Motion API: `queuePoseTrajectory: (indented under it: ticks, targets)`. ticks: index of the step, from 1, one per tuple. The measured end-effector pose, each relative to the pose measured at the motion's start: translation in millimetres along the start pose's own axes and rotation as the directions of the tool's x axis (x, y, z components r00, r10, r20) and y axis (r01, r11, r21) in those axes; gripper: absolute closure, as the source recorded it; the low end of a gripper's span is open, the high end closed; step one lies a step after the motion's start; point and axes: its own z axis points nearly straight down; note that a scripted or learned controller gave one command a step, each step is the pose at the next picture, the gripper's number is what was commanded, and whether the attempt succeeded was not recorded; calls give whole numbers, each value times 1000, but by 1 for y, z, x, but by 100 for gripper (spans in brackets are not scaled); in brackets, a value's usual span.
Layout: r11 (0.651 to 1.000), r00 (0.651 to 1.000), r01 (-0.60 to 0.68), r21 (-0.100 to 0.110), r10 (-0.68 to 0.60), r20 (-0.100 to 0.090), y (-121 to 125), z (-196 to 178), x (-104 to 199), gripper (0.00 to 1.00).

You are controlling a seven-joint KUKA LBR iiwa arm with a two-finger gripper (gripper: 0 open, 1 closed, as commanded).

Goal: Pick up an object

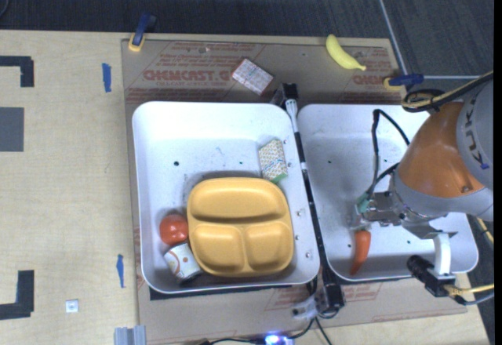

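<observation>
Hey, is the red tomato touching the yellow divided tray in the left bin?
Touching. The camera view shows the tomato pressed against the left edge of the yellow tray, with no white bin floor between them.

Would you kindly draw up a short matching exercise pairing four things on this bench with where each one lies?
Things:
1. yellow tray
2. carrot
3. banana
4. red ball

Places:
A. on the cardboard behind the right bin
B. middle of the left bin
C. right bin, just below the pincer
D. left bin, against the tray's left side

Pairs: 1-B, 2-C, 3-A, 4-D
</observation>
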Motion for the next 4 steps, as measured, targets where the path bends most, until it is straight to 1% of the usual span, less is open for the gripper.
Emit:
queuePoseTrajectory:
  ticks: [1, 2, 3, 4]
  targets:
    - [1000, 1000, 0, 0, 0, 0, 0, 0, 0, 0]
    - [1000, 1000, 0, 5, 0, -1, -2, 10, 1, 0]
    - [1000, 1000, 0, 0, 0, 0, 0, 0, 1, 100]
    - [1000, 1000, 0, 1, 0, 0, 0, 0, 1, 0]
